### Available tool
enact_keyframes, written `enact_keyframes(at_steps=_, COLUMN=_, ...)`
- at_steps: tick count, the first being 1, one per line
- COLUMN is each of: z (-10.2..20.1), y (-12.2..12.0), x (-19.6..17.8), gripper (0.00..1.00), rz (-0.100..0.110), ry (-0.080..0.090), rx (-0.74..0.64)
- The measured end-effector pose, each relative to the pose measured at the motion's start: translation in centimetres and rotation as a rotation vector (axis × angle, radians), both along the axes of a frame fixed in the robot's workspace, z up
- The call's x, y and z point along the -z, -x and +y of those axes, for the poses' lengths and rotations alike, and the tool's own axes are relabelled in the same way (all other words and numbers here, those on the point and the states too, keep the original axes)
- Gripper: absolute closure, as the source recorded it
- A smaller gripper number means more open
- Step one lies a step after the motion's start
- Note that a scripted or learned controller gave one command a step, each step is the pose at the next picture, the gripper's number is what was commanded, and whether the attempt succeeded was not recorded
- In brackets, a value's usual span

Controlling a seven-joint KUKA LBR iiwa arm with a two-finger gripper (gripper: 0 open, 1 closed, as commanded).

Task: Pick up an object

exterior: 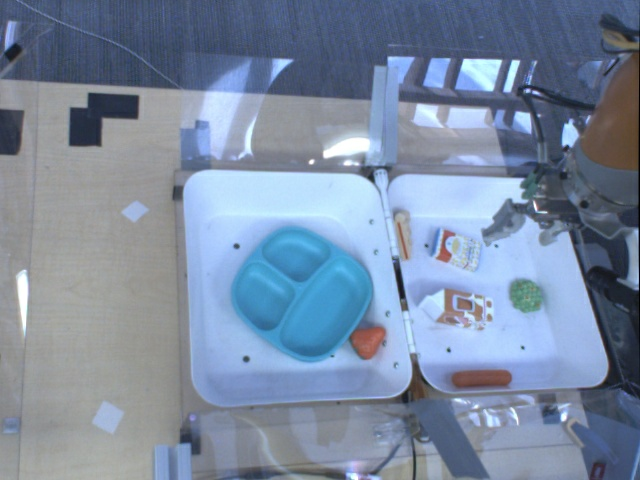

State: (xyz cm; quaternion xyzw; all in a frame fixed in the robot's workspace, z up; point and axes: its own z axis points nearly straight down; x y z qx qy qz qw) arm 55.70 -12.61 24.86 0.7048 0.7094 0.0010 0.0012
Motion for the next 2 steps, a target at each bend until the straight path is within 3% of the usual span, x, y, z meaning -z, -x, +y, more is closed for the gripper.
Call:
enact_keyframes(at_steps=1, z=-6.3, y=2.7, x=9.5, gripper=0.00, rz=0.002, ry=0.000, rx=0.056)
enact_keyframes(at_steps=2, z=-7.4, y=1.2, x=16.0, gripper=0.00, rz=-0.007, ry=0.002, rx=0.020)
